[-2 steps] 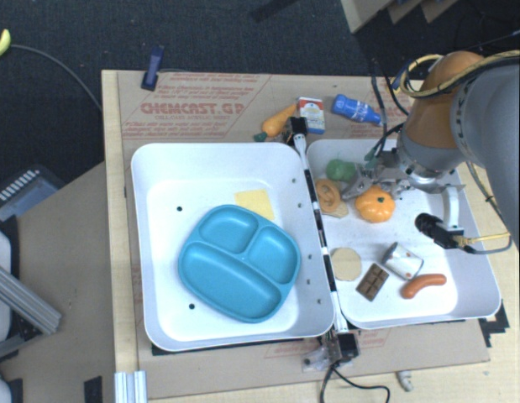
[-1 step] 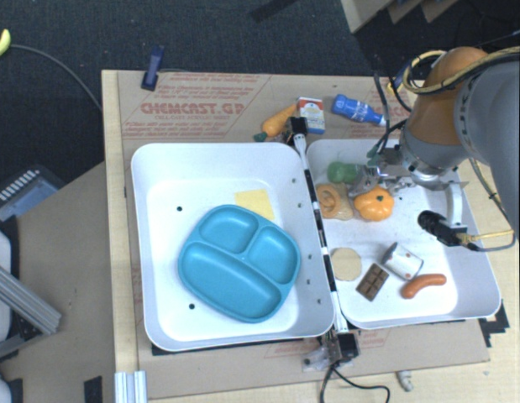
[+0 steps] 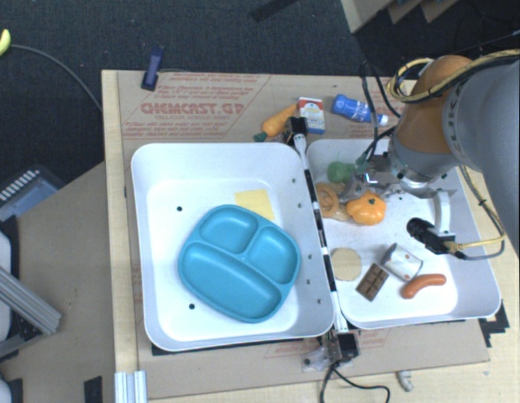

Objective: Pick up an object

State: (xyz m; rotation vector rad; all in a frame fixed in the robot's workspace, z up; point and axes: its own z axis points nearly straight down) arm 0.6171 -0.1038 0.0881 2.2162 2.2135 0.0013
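The right bin [image 3: 474, 263] holds an orange fruit [image 3: 366, 210], a green lump [image 3: 339, 172], a tan pretzel-like piece [image 3: 327, 198], a round biscuit [image 3: 346, 264], a brown chocolate bar [image 3: 372, 281], a small white and grey box [image 3: 402, 263] and a red sausage [image 3: 423, 285]. My gripper [image 3: 373, 179] hangs low over the bin's upper left part, just above the orange fruit and right of the green lump. The grey arm's wrist hides its tips.
In the left bin [image 3: 150, 225] lie a blue divided plate [image 3: 238, 261] and a yellow cheese slice [image 3: 256, 201]. Behind the bins on the board sit a carrot [image 3: 281, 121], a small carton [image 3: 310, 114] and a blue bottle [image 3: 354, 107]. A black part with a cable [image 3: 429, 235] juts over the right bin.
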